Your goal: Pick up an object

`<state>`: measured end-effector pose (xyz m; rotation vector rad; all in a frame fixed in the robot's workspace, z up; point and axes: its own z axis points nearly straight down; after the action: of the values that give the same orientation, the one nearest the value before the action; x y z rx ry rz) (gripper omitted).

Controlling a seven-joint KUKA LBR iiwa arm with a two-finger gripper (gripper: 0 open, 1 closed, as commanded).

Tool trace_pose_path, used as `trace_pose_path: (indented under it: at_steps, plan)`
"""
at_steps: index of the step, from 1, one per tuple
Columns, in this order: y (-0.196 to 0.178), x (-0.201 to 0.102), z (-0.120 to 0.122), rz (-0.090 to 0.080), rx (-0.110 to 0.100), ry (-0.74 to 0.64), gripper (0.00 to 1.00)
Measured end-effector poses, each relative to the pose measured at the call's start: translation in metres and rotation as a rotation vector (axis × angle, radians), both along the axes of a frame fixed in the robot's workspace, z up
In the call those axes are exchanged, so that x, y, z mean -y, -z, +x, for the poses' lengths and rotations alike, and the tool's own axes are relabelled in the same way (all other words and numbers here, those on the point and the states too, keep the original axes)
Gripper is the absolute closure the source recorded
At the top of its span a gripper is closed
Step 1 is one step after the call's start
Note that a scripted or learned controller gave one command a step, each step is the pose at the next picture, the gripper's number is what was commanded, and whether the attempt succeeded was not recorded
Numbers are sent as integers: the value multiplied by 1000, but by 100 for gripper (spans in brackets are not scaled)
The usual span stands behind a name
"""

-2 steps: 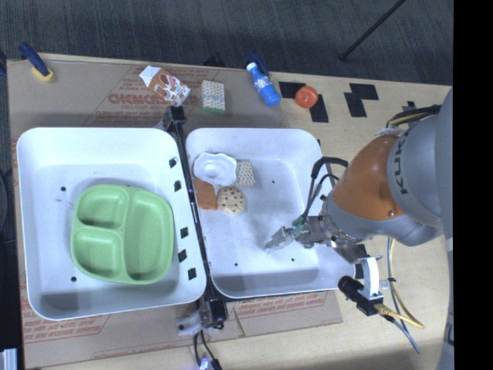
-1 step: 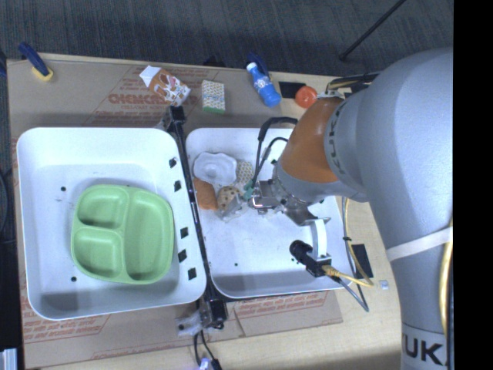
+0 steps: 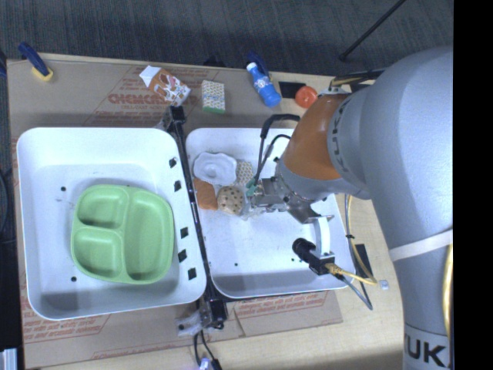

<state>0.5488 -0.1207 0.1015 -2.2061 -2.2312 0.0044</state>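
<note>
Cookie [image 3: 229, 199] – round, speckled tan, lying in right bin [image 3: 254, 272], upper-left part, just beside an orange-brown slab [image 3: 204, 195] on its left. White crumpled thing [image 3: 213, 166] (cup or wrapper, can't say) sits just above both; a patterned scrap [image 3: 244, 171] to its right.

Gripper [image 3: 250, 200] down low in right bin, tip touching or almost touching cookie's right edge. Arm [image 3: 331, 149] comes in from right, orange band over bin's upper right. Fingers: can't tell whether spread or clenched – too small & partly masked by wrist hardware. Nothing clearly seen between them, so no hold claimed.

Step, as I read it: end of approach / grasp attempt on cookie cluster. Lift not yet done.

Next move calls for: fingers astride one item only, prob. the cookie; it's flat & low, so tips must get right down to bin floor, then close, then straight lift. Risk: crowding w/ neighbours – may nudge slab or pinch two things.

Left bin [image 3: 31, 206] holds green divided plate [image 3: 122, 235]; not involved.
</note>
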Motion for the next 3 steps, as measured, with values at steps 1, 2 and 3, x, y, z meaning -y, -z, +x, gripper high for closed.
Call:
trace_pose_path:
  at_steps: [1,2,3]
  plan:
    - [-122,-1,-72,-1,5,8,100]
    - [-104,28,-73,0,1,6,100]
    - [-116,56,-8,-1,5,5,100]
